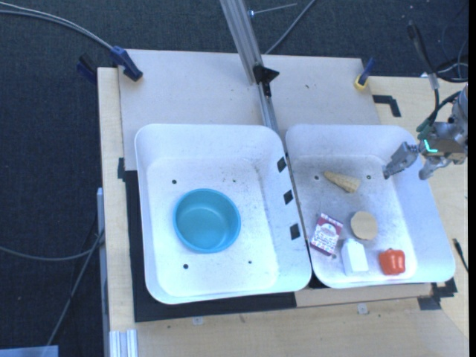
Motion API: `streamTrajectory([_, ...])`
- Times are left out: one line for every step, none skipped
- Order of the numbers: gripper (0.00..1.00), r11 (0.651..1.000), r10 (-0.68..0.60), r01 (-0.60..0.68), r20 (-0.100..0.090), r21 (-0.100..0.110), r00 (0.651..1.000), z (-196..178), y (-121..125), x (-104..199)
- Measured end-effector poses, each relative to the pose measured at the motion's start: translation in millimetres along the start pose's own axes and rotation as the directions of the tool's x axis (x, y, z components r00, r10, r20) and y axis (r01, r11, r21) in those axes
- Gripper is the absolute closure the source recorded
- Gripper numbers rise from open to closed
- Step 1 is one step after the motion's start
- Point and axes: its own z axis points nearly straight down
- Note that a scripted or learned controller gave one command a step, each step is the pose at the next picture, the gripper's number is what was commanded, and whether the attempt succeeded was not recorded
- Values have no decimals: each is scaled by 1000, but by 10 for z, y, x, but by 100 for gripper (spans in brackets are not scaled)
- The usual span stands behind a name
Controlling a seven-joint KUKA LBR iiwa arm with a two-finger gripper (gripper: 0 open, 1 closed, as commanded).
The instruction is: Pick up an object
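Observation:
In the right bin (312, 143) lie a tan cone-shaped piece (341, 181), a round tan disc (364, 225), a red-and-white packet (326, 235), a white block (355, 258) and a red pepper-like toy (392, 261). My gripper (411, 164) hovers over the bin's right rim, above and to the right of these objects. Its two fingers are spread apart with nothing between them.
The left bin (156, 143) holds a blue bowl (207, 220). A metal pole (242, 28) slants down from the top to the gap between the bins. Blue and yellow clamps sit at the board's back corners.

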Motion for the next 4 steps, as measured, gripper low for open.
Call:
streamTrajectory([0, 1000, 0, 0, 1, -3, 1000, -16, 5, -1])
streamTrajectory([0, 1000, 0, 0, -3, 8, 1000, 653, 56, 64])
streamTrajectory([0, 1000, 1, -1, -3, 9, 1000, 1283, 116, 17])
streamTrajectory([0, 1000, 0, 0, -2, 3, 1000, 1804, 107, 38])
